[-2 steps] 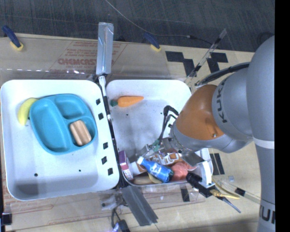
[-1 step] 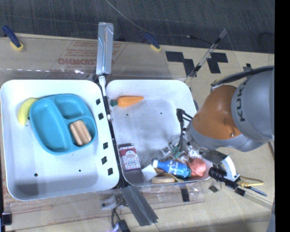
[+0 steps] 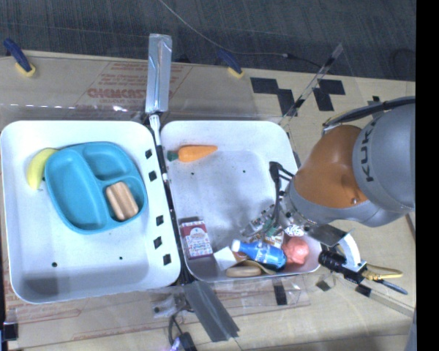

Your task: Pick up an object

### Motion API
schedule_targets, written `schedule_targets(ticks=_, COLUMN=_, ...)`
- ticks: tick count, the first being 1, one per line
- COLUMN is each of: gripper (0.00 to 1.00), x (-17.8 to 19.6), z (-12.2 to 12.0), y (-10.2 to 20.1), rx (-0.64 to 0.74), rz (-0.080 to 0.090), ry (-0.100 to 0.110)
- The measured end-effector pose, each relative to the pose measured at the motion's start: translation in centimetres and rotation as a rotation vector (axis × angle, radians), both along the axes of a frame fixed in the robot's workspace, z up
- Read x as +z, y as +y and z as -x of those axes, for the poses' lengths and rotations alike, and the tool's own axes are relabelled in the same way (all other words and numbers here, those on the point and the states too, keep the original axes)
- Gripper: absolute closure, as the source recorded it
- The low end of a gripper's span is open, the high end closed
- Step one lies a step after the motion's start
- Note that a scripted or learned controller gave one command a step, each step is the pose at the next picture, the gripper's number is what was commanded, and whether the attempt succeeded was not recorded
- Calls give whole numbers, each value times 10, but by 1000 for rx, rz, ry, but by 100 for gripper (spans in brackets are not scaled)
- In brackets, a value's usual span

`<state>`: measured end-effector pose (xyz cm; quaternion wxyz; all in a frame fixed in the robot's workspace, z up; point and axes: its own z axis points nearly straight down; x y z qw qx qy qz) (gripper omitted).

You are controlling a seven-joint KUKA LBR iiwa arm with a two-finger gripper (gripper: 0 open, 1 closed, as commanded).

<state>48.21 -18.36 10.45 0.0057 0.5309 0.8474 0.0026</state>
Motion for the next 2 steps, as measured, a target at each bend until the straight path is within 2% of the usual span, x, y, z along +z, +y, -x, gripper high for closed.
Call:
schedule_targets(ticks=1, gripper=100, x=-13, z=4, y=64, rx=-407, rz=-7, ry=16)
schedule_targets(ticks=2, gripper=100, x=13, z=-21, y=52, rx=-536, rz=-5, ry=15)
